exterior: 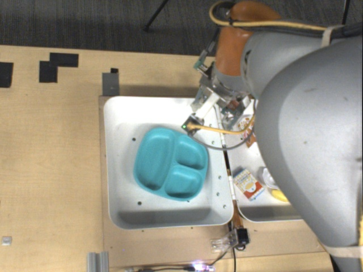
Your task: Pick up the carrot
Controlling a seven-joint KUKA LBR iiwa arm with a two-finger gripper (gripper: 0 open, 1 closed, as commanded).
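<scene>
Nearest your viewpoint, the grey arm [306, 123] bulks across the right side of the camera view and covers most of the right bin [255, 214]. Its orange band [229, 50] sits above the wrist, which points down over the divider between the two bins.

The gripper [224, 109] hangs at the far end of that divider, near the back rim. You cannot tell from this angle how wide the claw stands, nor whether it has hold of anything: the wrist hardware and a yellow cable [215, 130] obscure it.

Note the containers:
1. The left bin [116, 152] holds one item, a teal divided tray [170, 163], lying flat and slightly rotated near the middle.
2. The right bin shows a small printed carton [248, 184] just beside the divider, a yellow object [279, 195] and a pale rounded item [266, 177] at the arm's edge.

You cannot identify the carrot with confidence. An orange-flecked patch [248, 123] lies just below the wrist in the right bin; it may be the target, which would explain why the arm is positioned there. Treat this as a judgement only.
</scene>
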